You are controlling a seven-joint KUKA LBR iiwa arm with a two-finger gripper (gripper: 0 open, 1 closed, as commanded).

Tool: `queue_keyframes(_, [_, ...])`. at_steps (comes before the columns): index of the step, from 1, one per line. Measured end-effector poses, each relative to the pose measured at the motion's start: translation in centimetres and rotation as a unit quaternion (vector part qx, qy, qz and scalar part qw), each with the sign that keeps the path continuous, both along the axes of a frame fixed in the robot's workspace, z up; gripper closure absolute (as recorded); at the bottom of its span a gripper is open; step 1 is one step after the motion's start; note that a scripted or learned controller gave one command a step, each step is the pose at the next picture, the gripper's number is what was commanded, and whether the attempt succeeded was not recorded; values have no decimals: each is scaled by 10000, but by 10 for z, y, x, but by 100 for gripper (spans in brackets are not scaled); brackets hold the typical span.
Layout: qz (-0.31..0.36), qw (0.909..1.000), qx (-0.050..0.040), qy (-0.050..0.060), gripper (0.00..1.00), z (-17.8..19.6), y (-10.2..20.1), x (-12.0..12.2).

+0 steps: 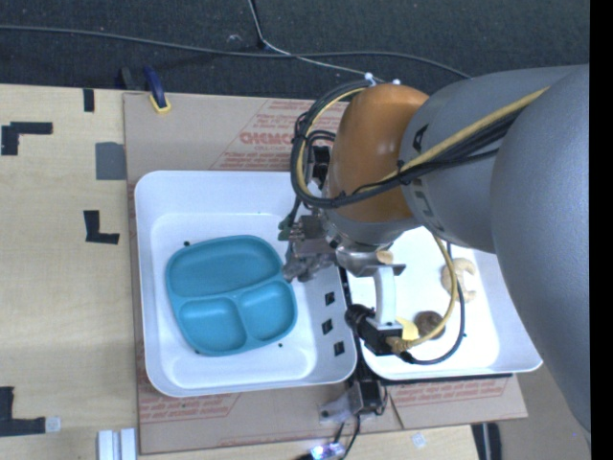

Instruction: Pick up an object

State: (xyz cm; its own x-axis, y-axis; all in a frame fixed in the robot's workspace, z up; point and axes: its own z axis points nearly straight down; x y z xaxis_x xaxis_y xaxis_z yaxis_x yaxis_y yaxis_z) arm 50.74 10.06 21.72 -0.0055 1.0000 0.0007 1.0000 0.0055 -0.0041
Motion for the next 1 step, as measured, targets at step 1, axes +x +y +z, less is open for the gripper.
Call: queue_keyframes(1, [-17, 10000, -6, -6, 0, 0, -3, 1])
